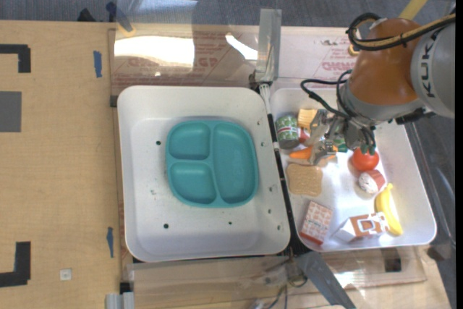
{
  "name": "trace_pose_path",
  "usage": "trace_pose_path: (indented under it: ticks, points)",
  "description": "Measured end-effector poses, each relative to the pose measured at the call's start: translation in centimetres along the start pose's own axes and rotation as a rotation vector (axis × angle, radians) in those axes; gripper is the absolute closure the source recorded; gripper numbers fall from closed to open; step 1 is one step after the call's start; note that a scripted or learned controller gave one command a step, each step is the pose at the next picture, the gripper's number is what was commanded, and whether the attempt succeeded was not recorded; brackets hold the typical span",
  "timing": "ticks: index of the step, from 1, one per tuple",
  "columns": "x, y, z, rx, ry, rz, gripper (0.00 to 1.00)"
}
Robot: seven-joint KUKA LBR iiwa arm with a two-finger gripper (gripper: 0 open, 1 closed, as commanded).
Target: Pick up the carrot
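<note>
- Cardboard covers the bench at the frame's left; two white bins sit side by side at centre and right.
- Nearest, along the lower right: a carton (364, 226), a wafer box (315, 221) and a banana (391, 209) in the right bin (419, 177).
- Above them a cracker (304, 179), an egg-like ball (367, 184) and a tomato (365, 158).
- Left bin (137, 177) holds a teal tray (213, 162), well apart from the work.
- Carrot (302, 153) lies in the right bin's upper left, just beside the dividing wall, between a can (288, 129) and the cracker; only a small orange part shows.
- Gripper (331, 141) hangs right over that spot; whether it is wide or narrow I cannot tell.
- Carrot is probably a toy: light, stiff, smooth, apt to slip. Best taken across its middle.
- Room is tight: wall at left, can above, cracker below; open floor lies rightward, toward the tomato.
</note>
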State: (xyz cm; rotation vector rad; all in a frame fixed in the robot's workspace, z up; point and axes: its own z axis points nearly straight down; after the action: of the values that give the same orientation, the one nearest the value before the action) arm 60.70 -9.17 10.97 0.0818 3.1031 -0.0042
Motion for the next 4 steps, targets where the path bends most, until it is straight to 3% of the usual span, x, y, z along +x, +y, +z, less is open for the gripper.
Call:
trace_pose_path:
  ticks: [1, 2, 3, 4]
  points:
    - [6.0, 4.7, -8.0, -0.002, 0.030, 0.109, 1.00]
    - [13.0, 11.3, -8.0, -0.003, 0.035, 0.078, 1.00]
    - [12.7, 11.3, -9.1, -0.004, 0.028, 0.078, 1.00]
    - [12.3, 6.8, -16.8, 0.001, 0.028, 0.201, 1.00]
